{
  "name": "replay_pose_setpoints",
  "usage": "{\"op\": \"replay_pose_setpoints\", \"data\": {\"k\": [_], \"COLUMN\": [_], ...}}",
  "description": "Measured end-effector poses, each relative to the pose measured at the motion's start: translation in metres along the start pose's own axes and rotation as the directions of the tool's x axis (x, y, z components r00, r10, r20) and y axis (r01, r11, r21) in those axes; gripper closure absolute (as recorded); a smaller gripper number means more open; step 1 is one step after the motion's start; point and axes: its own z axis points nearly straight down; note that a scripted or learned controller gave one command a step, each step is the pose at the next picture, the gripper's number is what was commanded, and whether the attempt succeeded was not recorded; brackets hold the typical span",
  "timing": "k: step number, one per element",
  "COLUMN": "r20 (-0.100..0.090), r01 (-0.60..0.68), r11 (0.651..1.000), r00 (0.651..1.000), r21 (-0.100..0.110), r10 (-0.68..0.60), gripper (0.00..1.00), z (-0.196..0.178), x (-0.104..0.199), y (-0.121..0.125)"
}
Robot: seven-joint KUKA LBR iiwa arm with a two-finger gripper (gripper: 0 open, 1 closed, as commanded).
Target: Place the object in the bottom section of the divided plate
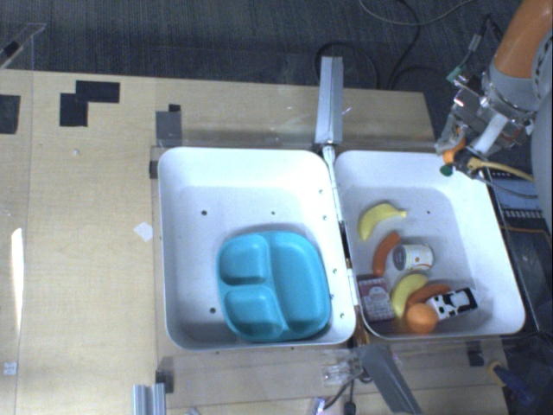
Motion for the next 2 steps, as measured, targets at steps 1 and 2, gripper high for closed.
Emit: {"op": "replay_pose_setpoints", "data": {"k": [1,2], "r20": [0.000,0.003], "r01": [-0.147,-0.403], "r11": [0.989,0.915], "r00": [0.989,0.915], "r21": [0.000,0.003], "r10": [0.147,0.403], "gripper": [1.00,1.00], "z": [-0.064,0.020], "x": [-0.023,-0.016], "y": [0.012,-0.003]}}
